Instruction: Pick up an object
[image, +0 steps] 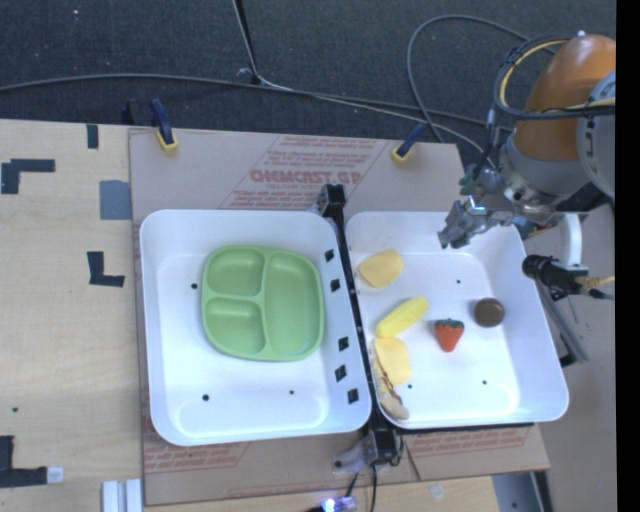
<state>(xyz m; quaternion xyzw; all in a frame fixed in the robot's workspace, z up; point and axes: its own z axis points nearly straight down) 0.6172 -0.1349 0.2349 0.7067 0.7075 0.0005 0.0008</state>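
Glossy yellow banana-shaped toy (401, 316) lies beside a strawberry (449, 333).

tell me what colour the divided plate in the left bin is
Light green; the divided plate shows in the camera view.

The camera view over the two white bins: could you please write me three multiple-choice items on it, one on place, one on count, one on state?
1. Where does the green sectioned plastic plate lie?
A. left white bin
B. right white bin
C. bare bench

2. How many compartments has the plate?
A. two
B. three
C. five

3. The two-finger gripper is
A. resting on the plate
B. above the right bin's far edge, apart from the red toy strawberry
C. on the bench

Key: A, the plate fills the left bin's middle; B, three hollows show; B, it hangs clear of the toys.
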